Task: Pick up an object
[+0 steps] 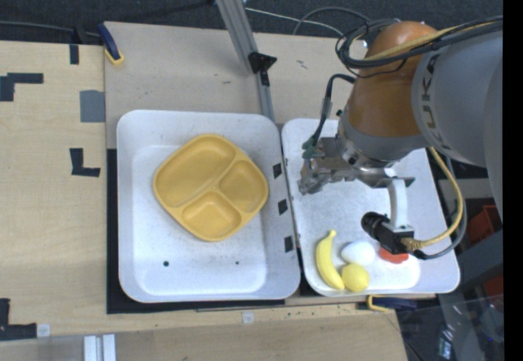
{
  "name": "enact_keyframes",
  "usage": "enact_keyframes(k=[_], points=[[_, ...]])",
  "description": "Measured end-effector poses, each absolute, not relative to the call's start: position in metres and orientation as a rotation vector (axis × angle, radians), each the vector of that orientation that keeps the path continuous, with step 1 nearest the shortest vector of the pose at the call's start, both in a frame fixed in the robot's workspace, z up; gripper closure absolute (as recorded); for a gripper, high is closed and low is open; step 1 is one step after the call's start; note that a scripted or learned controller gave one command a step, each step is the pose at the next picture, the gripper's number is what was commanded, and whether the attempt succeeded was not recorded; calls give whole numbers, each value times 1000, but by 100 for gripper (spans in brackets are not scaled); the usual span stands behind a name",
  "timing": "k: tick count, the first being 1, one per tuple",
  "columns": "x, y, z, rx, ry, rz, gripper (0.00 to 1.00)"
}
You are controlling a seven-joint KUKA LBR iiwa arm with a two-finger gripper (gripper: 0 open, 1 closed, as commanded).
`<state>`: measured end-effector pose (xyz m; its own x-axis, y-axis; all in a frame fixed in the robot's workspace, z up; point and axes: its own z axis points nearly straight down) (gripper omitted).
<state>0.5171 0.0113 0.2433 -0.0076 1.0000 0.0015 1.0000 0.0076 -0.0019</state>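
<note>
Hovering over the right bin (437, 274), jaws (315, 176) of unclear state; banana (328, 260) lies nearby, yellow tray (211, 186) left

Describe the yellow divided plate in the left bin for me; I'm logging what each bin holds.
The yellow divided plate looks like smooth, matte plastic, a rounded square with raised ridges splitting it into three compartments, one large and two smaller. It lies flat and face up on the floor of the left bin, turned at an angle to the bin's walls, in the upper middle part. It touches just the bin floor.
</note>
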Motion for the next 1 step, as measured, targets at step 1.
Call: enact_keyframes(k=[1], points=[[515,63,247,-2210,-2228,1,100]])
